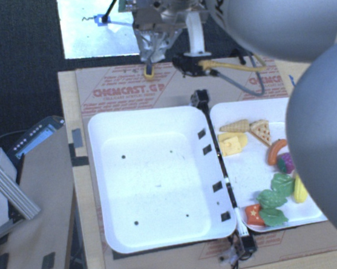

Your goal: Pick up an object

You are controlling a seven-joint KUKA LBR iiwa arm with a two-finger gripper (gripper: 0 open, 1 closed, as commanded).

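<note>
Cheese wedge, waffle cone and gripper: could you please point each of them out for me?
cheese wedge (pixel 233 144), camera view, middle of its yellow top face.
waffle cone (pixel 235 127), camera view, middle of the cone's body.
gripper (pixel 154 56), camera view, between its fingertips above the cardboard.

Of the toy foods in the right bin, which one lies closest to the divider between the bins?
The red piece at the bin's near corner, almost touching the divider; the yellow cheese wedge sits slightly farther off.

Bench (pixel 84 190) bearing two white bins (pixel 155 175)
</note>
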